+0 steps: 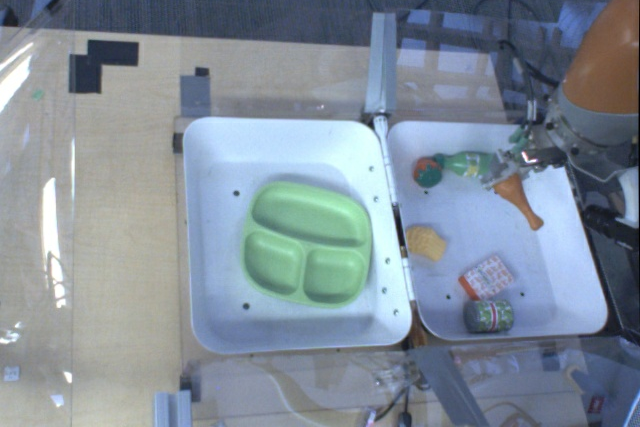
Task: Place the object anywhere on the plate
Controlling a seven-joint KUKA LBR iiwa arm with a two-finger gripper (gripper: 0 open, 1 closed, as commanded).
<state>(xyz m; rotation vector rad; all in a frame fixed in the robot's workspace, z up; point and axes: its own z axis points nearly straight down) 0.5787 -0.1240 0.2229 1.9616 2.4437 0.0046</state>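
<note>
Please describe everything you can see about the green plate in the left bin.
The green plate is pale green, looks like smooth plastic, and has rounded corners. It has three compartments: one long one at the far side and two smaller ones nearer the camera. It lies flat, slightly turned, near the middle of the left bin. Nothing lies on it.

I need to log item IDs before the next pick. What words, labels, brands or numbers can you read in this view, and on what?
No text reads clearly enough to quote.
Carton: red and white print, too small and blurred to read.
Can: green label with red patches, lettering unreadable.
Bottle: green, no legible label.
Plate: plain green, no markings seen.
</note>
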